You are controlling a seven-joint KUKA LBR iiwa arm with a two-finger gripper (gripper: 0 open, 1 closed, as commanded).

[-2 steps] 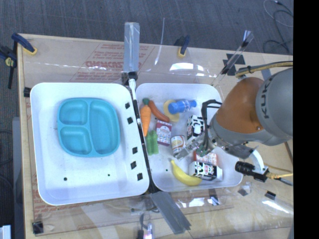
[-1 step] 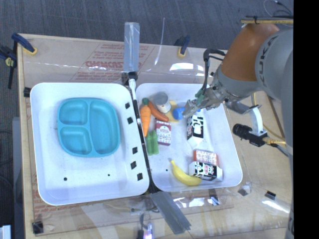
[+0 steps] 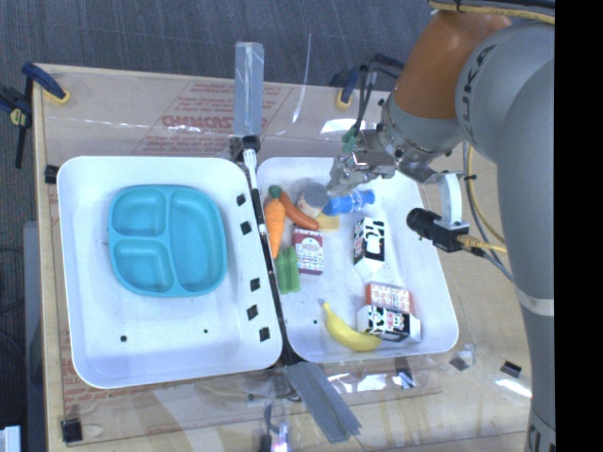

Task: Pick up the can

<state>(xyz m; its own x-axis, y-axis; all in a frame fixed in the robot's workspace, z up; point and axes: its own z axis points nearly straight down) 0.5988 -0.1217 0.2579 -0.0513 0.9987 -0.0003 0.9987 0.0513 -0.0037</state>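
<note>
The grey arm with its orange band [image 3: 443, 55] reaches in from the right and ends over the far part of the right-hand shallow white bin [image 3: 435, 281]. Its metal end effector [image 3: 347, 179] hangs just above a crowded cluster of items at the far end of that bin; whether it is spread or closed cannot be told from this angle, and nothing is visibly gripped.

Directly beneath and slightly left of the end effector sits the small round grey-topped can [image 3: 312, 198], lying among the clutter near the bin's far left corner. Touching it on the right is a clear plastic bottle with a blue cap [image 3: 350, 201]. Left of the can, two orange carrots lie side by side: one long and upright along the divider [image 3: 274, 222], the other slanted beneath the can [image 3: 299, 215]. Below them rest a small red and white carton [image 3: 308, 251] and a green pepper-like piece [image 3: 286, 271].

Toward the bin's middle lies a white bottle with black lettering [image 3: 370, 241]. Nearer the front are a yellow banana [image 3: 347, 330], a black-and-white patterned carton [image 3: 388, 322] and a red-labelled packet [image 3: 387, 297] touching it.

The left-hand white bin [image 3: 85, 328] holds a turquoise plastic divided plate [image 3: 169, 239], well apart from the can. Both bins sit on a surface covered with clear sheeting [image 3: 141, 111].
</note>
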